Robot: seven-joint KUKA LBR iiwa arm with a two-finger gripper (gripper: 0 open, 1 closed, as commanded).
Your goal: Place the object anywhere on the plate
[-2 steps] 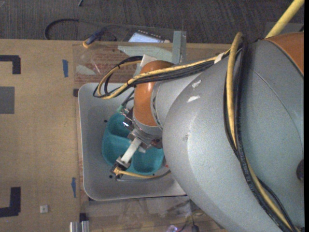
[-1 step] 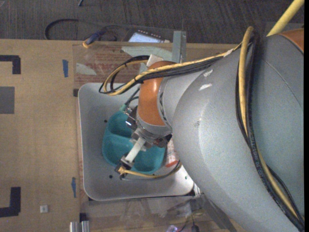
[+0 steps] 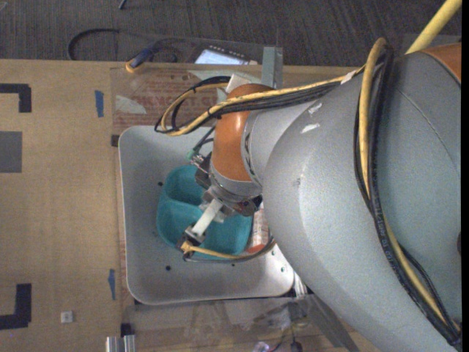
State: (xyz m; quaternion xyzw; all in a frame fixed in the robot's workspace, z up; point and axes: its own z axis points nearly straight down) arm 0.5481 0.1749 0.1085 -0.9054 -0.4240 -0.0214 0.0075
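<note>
The big grey arm is closest to us. It fills the side from 1 o'clock round to 5 o'clock. It has an orange band just above its wrist. Yellow and black cables run along it.

Under the band, the gripper points down over the plate. I cannot tell if it is open or closed, or if it has anything in it, because the wrist is in the way.

The blue-green plate lies flat in the middle of the white bin. The plate has a low wall inside that splits it into parts. The parts that show have nothing in them.

At 4 o'clock from the plate, right at its rim, a small red bit peeks out from under the arm. It may be the object, but too little of it shows to be sure. It seems to sit just off the plate, still in the bin.

The bin rests on a brown bench. Bits of blue tape are stuck on it at 9 o'clock from the bin.

Farthest away, at 12 o'clock, is the dark floor with a black cable loop.
</note>
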